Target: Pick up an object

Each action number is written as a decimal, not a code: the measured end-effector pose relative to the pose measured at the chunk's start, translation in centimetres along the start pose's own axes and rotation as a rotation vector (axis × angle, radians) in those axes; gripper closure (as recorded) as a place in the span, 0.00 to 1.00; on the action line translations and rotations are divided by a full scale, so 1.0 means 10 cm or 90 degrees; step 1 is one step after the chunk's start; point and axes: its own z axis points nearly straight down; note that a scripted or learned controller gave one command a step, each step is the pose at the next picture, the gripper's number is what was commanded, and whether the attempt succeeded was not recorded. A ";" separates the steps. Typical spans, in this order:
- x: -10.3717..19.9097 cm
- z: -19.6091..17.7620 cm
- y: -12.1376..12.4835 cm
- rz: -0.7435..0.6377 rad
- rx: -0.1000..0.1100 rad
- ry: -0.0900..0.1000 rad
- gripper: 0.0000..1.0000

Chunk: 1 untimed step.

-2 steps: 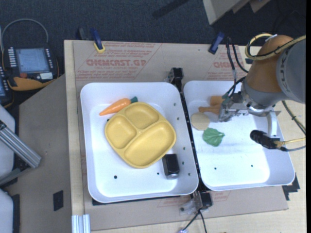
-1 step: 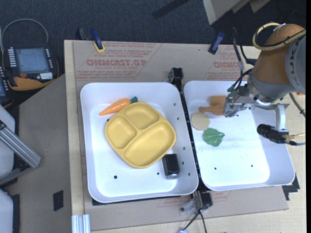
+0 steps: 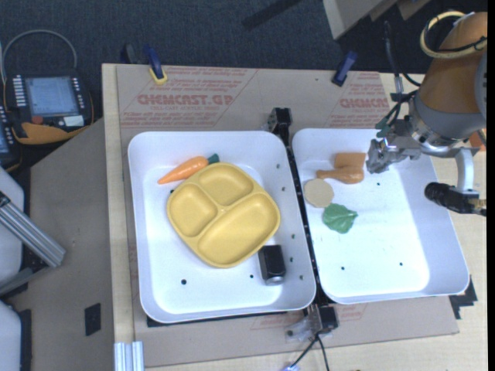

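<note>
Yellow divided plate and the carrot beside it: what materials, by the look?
Yellow divided plate: likely moulded plastic, smooth with a soft sheen, uniform colour. Carrot: probably a plastic or rubber toy, evenly orange, slightly glossy; cannot tell which.

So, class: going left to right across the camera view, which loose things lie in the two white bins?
Orange carrot → yellow three-compartment plate → small black block → green leafy piece → brown drumstick-shaped piece.

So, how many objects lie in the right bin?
3. A brown piece near the bin's far left, beside the gripper; a beige disc below it; a green leaf next to the disc. The arm may hide more.
</note>
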 end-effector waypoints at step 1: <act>0.53 0.04 -0.08 0.000 0.004 0.001 1.00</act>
